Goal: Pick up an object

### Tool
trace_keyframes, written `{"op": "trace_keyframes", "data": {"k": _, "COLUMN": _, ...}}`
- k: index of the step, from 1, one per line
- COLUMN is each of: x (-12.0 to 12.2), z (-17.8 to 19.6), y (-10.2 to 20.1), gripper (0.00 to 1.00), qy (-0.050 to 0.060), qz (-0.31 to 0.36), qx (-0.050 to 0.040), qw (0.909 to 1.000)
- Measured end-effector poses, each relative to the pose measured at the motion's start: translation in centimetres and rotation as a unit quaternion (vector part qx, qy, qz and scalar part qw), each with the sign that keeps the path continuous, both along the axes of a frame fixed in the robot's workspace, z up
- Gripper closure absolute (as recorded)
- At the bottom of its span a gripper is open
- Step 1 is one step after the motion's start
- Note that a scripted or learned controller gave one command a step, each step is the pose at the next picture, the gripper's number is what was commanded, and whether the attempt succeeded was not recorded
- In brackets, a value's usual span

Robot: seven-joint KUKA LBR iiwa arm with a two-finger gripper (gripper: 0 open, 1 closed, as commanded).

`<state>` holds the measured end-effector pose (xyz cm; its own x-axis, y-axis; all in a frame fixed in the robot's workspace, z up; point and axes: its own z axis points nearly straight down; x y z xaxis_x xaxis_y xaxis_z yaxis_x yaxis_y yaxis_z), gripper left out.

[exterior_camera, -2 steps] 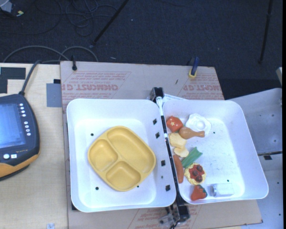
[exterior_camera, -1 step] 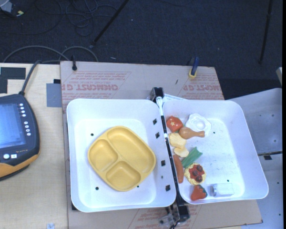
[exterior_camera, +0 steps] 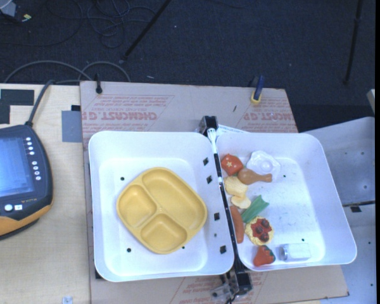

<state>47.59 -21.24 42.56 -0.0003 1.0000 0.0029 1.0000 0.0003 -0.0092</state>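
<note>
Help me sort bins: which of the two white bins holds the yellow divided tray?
The left bin; the yellow tray lies in it, while the right bin holds small toy foods.

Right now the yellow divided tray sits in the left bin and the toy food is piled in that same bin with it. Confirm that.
Not quite. The yellow divided tray does sit in the left bin, but the toy food, such as the tomato, drumstick and strawberry, lies in the right bin, along its left side. The camera view shows this.
</note>
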Motion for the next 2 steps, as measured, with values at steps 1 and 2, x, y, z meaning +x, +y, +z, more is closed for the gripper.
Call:
{"op": "trace_keyframes", "data": {"k": 1, "x": 0.1, "z": 1.5, "y": 0.0, "gripper": 1.00, "qy": -0.003, "qz": 0.003, "qx": -0.0017, "qw": 1.0000}}
{"op": "trace_keyframes", "data": {"k": 2, "x": 0.0, "z": 11.9, "y": 2.9, "gripper": 1.00, "qy": -0.009, "qz": 0.002, "qx": -0.0029, "qw": 0.9999}}
